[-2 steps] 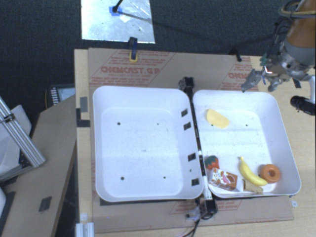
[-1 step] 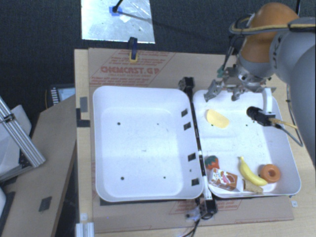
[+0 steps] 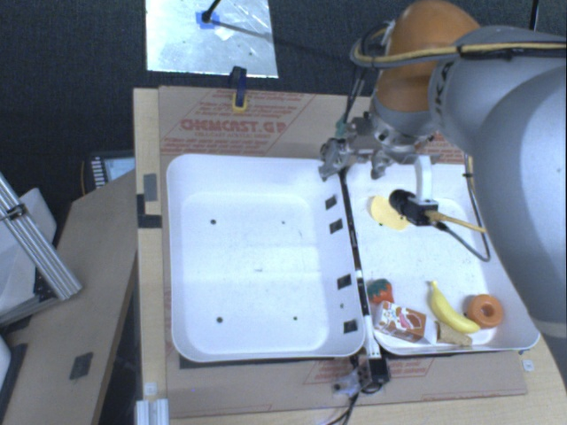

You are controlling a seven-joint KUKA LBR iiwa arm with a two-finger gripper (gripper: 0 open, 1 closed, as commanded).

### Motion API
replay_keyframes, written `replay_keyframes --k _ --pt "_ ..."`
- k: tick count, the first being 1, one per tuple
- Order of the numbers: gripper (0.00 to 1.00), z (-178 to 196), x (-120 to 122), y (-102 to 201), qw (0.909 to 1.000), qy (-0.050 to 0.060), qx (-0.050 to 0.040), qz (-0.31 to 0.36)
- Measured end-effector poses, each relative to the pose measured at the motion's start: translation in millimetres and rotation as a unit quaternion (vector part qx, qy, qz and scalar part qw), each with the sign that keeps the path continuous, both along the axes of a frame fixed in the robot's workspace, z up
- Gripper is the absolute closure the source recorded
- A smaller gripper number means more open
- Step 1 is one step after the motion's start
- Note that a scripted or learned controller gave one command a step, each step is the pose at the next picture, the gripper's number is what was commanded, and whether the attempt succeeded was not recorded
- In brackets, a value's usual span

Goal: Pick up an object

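Desk: What's nearest?
Me: A red-and-white printed packet point(image 3: 403, 323) in the right white bin's point(image 3: 407, 264) near corner, yellow banana point(image 3: 446, 306) beside it. My claw point(image 3: 359, 159) hangs over the far corner; how wide, I can't tell.

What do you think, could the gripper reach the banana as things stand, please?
Probably yes: the banana lies uncovered near the front of the right bin, open floor between it and the gripper at the back. The orange ring beside it might crowd the grasp.
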State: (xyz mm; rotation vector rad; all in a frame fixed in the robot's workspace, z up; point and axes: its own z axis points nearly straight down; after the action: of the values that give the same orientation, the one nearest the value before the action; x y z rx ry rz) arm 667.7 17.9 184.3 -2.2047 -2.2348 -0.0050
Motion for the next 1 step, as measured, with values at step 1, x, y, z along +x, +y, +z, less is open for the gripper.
replay_keyframes --k 1 --pt "0.0 -0.1 -24.0 28.4 1.0 0.001 -0.0016 -0.003"
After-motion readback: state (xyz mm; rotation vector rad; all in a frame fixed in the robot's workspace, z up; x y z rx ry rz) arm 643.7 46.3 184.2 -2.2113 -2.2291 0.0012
